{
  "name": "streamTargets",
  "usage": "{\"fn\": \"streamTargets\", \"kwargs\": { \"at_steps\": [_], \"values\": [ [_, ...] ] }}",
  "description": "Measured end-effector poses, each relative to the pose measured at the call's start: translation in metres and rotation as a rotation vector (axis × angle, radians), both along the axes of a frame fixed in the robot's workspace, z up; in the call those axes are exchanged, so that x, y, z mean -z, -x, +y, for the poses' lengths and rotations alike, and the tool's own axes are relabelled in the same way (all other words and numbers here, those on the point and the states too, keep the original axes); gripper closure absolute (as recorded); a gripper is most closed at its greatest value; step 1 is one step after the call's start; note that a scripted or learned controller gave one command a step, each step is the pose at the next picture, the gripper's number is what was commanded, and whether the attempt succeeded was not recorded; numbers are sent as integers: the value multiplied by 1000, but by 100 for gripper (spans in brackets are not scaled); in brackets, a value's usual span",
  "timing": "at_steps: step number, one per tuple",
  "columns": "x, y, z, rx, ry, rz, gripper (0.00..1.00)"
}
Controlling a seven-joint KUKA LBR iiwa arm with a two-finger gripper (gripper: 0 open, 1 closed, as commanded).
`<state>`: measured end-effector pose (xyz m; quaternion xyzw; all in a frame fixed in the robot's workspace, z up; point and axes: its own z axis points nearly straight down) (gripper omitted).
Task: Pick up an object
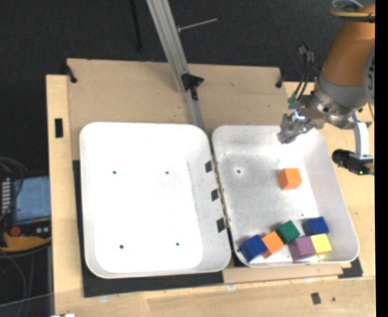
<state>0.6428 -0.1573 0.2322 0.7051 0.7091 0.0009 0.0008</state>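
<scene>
Nearest the camera, along the front wall of the right bin (339, 197), lay a cluster of cubes: a blue cube (253, 247), an orange cube (272, 242), a green cube (288, 232), a purple cube (302, 247), a yellow cube (321, 244) and another blue cube (315, 226). Farther back, a lone orange block (290, 178) sat apart in mid-bin. Beyond it, the claw (290, 131) hung over the bin's far edge, holding nothing visible; I cannot tell how far open it was. The left bin (144, 197) lay beside it on the counter (233, 84).

Two white bins (148, 197), and seven blocks (290, 178): two orange, two blue, one green, one purple, one yellow.
</scene>
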Motion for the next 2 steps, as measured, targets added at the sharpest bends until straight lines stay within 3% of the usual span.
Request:
{"fn": "streamTargets", "kwargs": {
  "at_steps": [1, 2],
  "values": [
    [1, 27, 44, 1, 0, 3, 100],
    [5, 37, 87, 0, -1, 3, 100]
  ]
}}
